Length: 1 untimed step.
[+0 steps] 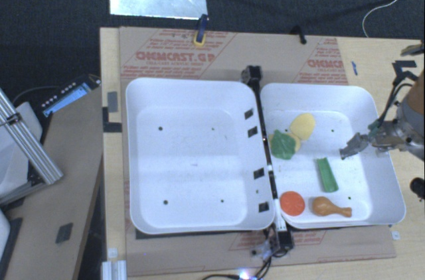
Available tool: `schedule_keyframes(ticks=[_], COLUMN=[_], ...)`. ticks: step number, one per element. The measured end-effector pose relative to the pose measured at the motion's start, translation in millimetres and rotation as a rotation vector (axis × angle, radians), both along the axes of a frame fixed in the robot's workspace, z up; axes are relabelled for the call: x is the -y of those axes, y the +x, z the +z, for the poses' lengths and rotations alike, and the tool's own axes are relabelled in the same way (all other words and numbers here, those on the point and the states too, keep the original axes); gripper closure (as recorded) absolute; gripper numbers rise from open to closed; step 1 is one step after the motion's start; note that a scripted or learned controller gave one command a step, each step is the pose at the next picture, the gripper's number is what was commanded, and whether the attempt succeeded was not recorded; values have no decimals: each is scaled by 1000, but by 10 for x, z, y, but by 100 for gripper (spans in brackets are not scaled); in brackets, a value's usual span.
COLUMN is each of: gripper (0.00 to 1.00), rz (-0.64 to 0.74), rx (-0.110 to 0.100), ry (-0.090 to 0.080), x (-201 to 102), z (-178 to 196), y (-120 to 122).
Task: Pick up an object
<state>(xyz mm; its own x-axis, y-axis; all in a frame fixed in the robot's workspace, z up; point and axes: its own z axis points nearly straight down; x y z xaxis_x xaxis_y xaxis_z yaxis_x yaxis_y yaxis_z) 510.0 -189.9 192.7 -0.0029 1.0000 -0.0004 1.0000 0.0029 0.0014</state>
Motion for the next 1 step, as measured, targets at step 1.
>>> schedule_keyframes(ticks=[1], gripper=[0], rz=[6], rx=[3], ry=[0], x=[-819], z=[-1109], y=[-198])
